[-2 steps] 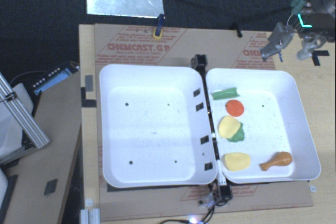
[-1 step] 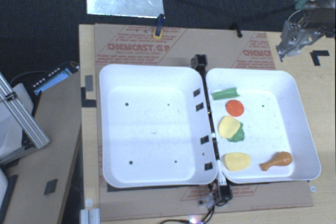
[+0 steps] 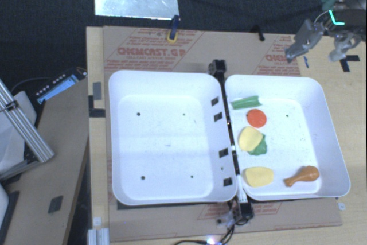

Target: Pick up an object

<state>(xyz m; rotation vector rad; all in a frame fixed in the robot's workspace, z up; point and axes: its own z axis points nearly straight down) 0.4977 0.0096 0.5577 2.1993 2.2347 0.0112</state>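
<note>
Gripper (image 3: 321,46) spread wide, holding nothing, beyond the right bin (image 3: 330,106) (orange drumstick (image 3: 302,176) inside).

Cut off and covered parts

The claw (image 3: 321,46) sits at the upper right, its arm cut by the frame's edge. A green piece (image 3: 261,148) lies half hidden under a yellow piece (image 3: 249,139) mid-right.

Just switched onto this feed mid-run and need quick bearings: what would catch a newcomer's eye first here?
The cluster of bright toy foods along the left side of the right bin: a green pod, a red disc, a yellow piece on a green one, another yellow piece, and an orange drumstick near the front edge. The gripper is open at upper right, beyond that bin, holding nothing.
</note>
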